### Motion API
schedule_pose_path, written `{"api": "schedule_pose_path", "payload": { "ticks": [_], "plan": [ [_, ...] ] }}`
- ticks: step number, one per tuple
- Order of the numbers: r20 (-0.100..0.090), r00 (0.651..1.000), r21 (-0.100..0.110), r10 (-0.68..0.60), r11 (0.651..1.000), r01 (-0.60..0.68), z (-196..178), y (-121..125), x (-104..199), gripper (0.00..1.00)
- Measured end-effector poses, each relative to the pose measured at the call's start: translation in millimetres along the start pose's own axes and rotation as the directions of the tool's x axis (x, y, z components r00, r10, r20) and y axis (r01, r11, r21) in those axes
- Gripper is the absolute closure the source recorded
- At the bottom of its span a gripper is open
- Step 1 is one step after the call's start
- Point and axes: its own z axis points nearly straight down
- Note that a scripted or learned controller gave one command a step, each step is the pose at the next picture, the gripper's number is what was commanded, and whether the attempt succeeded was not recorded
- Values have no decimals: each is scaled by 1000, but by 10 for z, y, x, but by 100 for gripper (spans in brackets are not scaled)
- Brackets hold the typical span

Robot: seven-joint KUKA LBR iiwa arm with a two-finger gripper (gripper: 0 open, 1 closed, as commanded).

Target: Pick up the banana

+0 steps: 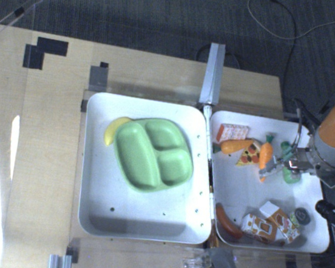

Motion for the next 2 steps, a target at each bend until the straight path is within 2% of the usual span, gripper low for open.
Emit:
{"api": "schedule_pose_path", "payload": {
  "ticks": [1, 2],
  "plan": [
    [-2, 983, -3, -184, 983, 184, 657, 337, 718, 0],
    [2, 970, -5, -243, 970, 243, 645, -332, 500, 0]
  ]
}}
